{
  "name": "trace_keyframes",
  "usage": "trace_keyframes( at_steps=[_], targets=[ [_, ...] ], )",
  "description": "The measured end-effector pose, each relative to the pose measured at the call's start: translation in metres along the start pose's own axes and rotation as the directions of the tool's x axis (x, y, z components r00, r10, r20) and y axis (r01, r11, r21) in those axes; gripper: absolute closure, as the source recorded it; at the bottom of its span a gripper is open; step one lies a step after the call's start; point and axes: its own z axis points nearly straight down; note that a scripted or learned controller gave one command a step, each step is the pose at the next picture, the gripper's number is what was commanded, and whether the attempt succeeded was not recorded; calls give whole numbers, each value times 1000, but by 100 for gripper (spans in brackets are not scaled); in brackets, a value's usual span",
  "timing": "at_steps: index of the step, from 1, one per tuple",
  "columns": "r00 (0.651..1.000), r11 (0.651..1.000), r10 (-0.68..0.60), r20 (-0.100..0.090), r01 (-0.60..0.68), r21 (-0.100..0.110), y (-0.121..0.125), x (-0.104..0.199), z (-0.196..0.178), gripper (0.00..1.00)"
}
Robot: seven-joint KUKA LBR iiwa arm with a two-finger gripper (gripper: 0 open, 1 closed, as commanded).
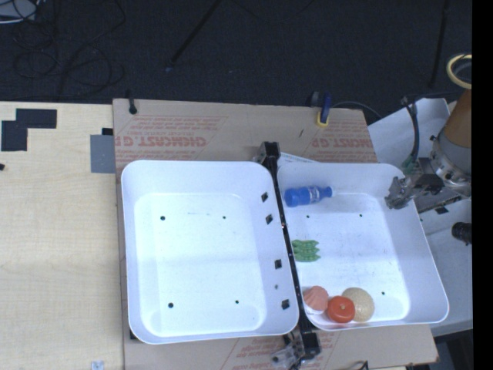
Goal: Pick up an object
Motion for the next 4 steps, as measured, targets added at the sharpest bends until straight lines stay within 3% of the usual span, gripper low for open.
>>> trace_keyframes(
  at_steps=[4],
  targets=[
    [1000,1000,-10,0,10,1,0,-3,-39,100]
  ],
)
